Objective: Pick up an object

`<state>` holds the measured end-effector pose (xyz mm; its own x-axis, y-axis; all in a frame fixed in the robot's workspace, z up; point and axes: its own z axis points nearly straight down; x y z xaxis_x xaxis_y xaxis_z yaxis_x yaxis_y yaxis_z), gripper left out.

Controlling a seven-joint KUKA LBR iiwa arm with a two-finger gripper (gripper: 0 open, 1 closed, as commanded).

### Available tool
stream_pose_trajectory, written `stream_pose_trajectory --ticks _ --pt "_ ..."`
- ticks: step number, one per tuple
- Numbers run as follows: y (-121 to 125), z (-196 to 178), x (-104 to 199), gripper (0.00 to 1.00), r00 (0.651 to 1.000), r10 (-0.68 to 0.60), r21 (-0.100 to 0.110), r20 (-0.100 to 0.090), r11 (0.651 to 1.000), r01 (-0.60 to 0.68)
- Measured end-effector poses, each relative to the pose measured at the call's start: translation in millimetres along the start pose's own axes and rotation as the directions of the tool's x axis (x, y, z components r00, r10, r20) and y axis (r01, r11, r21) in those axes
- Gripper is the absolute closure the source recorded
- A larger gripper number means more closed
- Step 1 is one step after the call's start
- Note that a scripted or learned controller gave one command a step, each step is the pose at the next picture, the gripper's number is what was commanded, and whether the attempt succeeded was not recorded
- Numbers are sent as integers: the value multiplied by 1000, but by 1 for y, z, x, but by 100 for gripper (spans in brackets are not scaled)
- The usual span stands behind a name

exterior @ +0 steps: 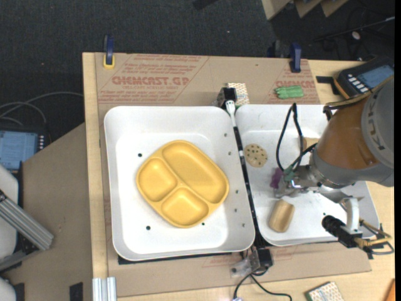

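Gripper (289, 185) low in my right bin (351, 231), finger state unreadable. Tan bread-like piece (281, 216) just below it, long axis near vertical, tilted slightly right.

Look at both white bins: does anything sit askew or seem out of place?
Yes. The yellow three-compartment plastic plate lies rotated, its edges skewed to the left white bin. A small green object rests outside the bins, on the bench.

Brown board (150, 74) reads "CHEMCAST GP" in red.
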<state>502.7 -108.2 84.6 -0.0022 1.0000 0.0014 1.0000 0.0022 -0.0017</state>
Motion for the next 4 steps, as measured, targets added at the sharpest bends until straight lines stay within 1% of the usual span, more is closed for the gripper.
stream_pose_trajectory --ticks 1,2,3,4 --pt "20 -105 49 100 1000 -3 -10 2 1000 3" --pt "76 -154 11 100 1000 1 -8 4 1000 -1" --pt "74 -152 12 0 1000 2 -2 2 1000 -2" --pt "27 -14 -20 0 1000 6 6 -1 1000 -6"
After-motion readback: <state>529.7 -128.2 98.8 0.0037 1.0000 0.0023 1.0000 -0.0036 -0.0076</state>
